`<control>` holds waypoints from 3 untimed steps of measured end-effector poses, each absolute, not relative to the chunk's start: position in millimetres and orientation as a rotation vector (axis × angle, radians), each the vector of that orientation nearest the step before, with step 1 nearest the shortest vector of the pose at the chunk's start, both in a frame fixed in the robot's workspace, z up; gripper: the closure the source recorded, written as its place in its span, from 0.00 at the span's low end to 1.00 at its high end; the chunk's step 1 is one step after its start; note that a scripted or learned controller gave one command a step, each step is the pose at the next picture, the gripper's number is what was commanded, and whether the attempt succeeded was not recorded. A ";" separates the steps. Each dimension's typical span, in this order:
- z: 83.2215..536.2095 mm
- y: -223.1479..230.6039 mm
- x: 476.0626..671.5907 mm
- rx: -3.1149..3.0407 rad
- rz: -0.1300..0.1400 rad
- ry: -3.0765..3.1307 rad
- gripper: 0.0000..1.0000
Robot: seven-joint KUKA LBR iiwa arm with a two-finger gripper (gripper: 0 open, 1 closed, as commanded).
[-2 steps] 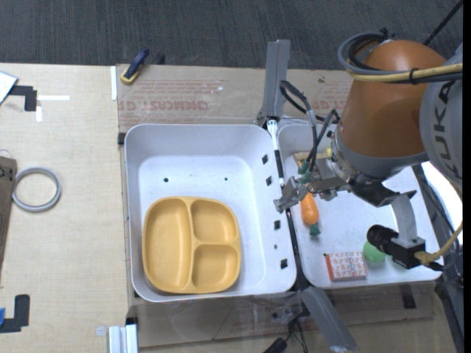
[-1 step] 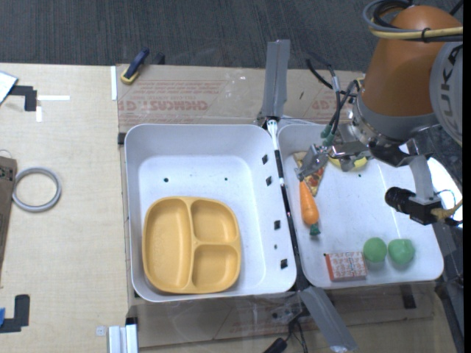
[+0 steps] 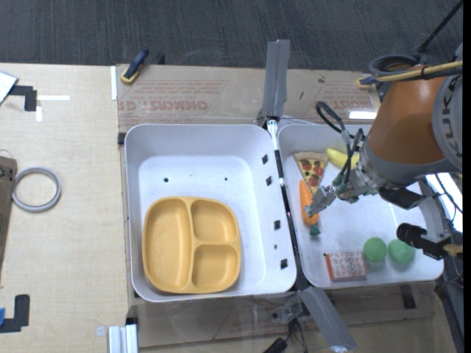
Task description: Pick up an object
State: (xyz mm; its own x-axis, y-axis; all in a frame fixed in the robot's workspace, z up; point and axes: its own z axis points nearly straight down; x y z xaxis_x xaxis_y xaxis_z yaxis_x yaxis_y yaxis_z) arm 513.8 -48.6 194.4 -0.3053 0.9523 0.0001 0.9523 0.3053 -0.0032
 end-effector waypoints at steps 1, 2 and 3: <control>190.6 -25.3 523.0 -1.827 0.003 -2.554 0.00; 190.7 -25.7 523.0 -1.829 0.003 -2.553 0.00; 199.0 -26.6 523.3 -1.830 0.005 -2.552 1.00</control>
